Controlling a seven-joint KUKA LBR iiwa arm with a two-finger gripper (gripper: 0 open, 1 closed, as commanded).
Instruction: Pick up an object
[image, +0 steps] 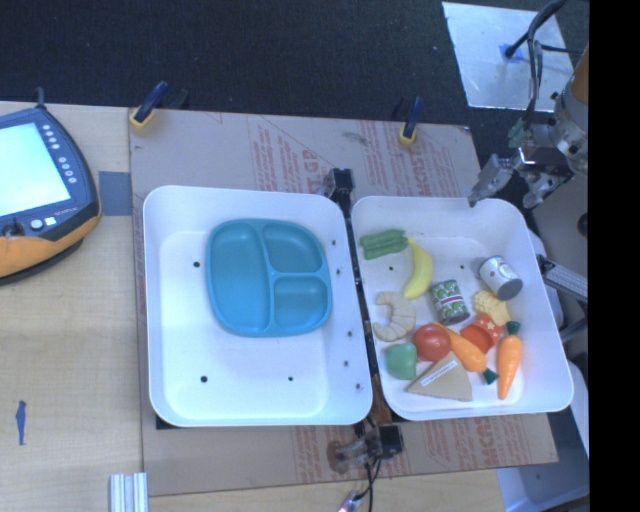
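While its fingers stand apart with nothing between them, the gripper hovers by the far right corner of the right bin. Below lie a banana, tin can and carrot. The left bin holds a blue plate.

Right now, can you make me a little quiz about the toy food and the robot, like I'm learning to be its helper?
1. True or false: the blue divided plate lies in the left bin.
2. Which toy lies right beside the green bean pod? A) banana B) carrot C) tin can
3. Fill in: the robot's hand hovers over the far ____ corner of the right bin, holding nothing.

Key:
1. True
2. A
3. right
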